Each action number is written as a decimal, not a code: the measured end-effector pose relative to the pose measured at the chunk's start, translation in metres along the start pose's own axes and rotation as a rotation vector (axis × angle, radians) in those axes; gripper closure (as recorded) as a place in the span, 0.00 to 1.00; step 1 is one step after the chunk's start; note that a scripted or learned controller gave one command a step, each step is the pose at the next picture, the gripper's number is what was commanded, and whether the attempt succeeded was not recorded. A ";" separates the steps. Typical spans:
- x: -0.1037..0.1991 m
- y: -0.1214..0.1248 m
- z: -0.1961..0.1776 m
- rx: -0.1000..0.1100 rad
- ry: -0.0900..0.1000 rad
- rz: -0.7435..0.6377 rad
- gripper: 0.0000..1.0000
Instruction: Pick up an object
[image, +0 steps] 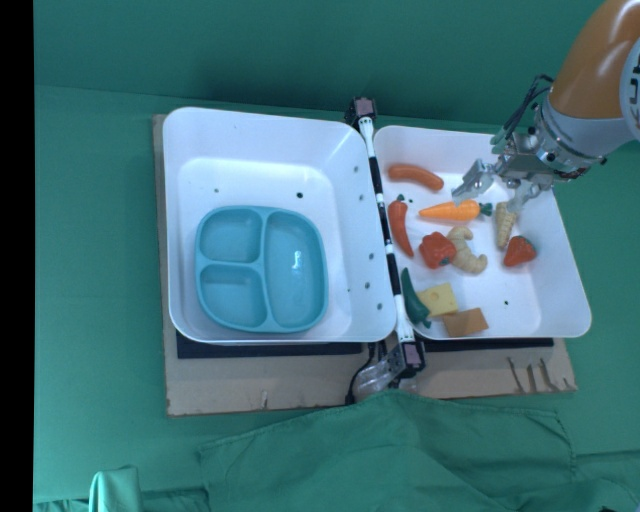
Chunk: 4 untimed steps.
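My gripper (495, 192) hangs open over the upper part of the right bin (560, 300), and nothing sits between its fingers. Just below it lie an orange carrot (450, 211) with its green end pointing right and a pale corn cob (505, 224). To the left are an orange sausage (415, 176) and a red chili (399, 226). Further down sit a red lumpy piece (436, 249), a tan croissant (467, 250) and a strawberry (519, 250).
A green pepper (414, 298), a yellow cheese wedge (438, 298) and a brown block (465, 322) lie near the right bin's front left corner. The left bin (200, 140) holds a teal divided plate (260, 268). Green cloth (400, 450) bunches up below the bench.
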<state>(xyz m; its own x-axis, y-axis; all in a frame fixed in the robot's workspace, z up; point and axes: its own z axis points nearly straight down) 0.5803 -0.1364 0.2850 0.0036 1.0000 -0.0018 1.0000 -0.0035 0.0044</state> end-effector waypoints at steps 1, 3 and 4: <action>0.000 0.000 0.000 0.000 0.000 0.000 0.00; -0.003 0.001 0.102 -0.004 -0.001 0.001 0.00; -0.005 0.004 0.086 -0.018 -0.005 0.003 1.00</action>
<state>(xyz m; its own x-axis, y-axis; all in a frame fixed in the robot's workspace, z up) 0.5850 -0.1418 0.1994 0.0070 1.0000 -0.0064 0.9997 -0.0069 0.0228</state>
